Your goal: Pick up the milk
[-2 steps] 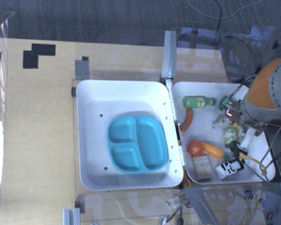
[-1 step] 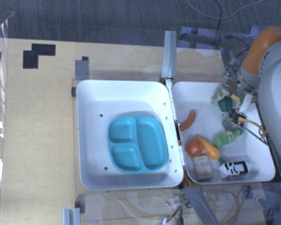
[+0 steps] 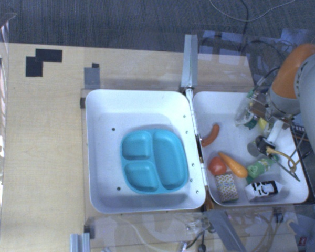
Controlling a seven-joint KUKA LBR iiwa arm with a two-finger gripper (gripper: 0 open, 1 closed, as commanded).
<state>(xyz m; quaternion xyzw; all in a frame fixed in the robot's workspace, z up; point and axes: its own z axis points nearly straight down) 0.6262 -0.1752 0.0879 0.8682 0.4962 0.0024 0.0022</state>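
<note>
Boxy white milk carton (image 3: 264,189) lies flat; pincer (image 3: 250,114) grip cannot be told.

Wooden bench (image 3: 42,140) bears left bin (image 3: 102,193), right bin (image 3: 299,196), side by side.

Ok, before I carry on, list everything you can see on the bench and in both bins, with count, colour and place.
White bins: 2, white, side by side on the bench.
Divided plate: 1, blue, three compartments, in the left bin.
Sausage: 1, red-orange, right bin, near its left wall.
Tomato: 1, red, right bin, lower left.
Carrot: 1, orange, touching the tomato's right side.
Sponge-like block: 1, beige speckled, below the tomato.
Milk: 1, white with black print, lying in the right bin's lower right corner.
Green item: 1, green, above the milk; type unclear.
Arm: 1, grey with orange band, over the right bin's upper right.
</note>
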